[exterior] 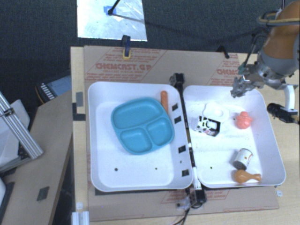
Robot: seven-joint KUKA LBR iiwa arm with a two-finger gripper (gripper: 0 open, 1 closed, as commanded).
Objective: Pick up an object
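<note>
Nearby, pink rounded toy point(243, 120) in rt bin; end effector point(238, 91) state can't tell

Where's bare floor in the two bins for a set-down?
Left bin: a wide strip along the near wall, below the blue plate, plus a narrow strip left of it. Right bin: a patch in the middle, between the black-and-white toy and the small can. The far end is crowded: white lump, pink toy, gripper above.

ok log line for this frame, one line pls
arm: above right bin far corner | gripper: nothing seen held | nearest: white object, pink toy | left bin: blue tray
</note>
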